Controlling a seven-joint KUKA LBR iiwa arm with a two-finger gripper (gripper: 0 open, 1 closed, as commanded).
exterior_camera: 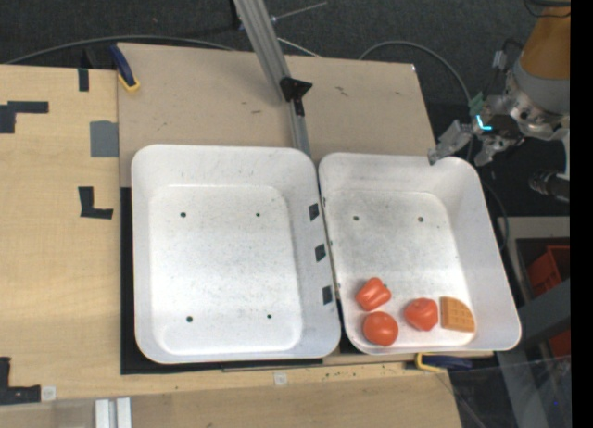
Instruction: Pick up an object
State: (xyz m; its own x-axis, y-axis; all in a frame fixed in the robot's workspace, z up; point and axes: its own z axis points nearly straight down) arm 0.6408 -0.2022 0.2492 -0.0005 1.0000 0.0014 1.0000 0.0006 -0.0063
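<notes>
Three red, pepper- or tomato-like pieces lie in the near part of the right bin [463, 185]: one [372, 294] toward the middle, one [380, 328] by the front rim, one [421, 314] to their right. A tan waffle-like piece [456, 314] sits beside the last one. My gripper [468, 139] hangs at the far right corner of that bin, just outside its rim, well away from all the pieces. Its fingers are spread with nothing between them.
The left bin [222, 250] lies alongside the right one. A slanted metal pole [264, 37] reaches down to the gap between the bins. Cables [408, 46] run over the dark floor behind the bench. A blue and yellow clamp [124, 69] sits at the board's far left corner.
</notes>
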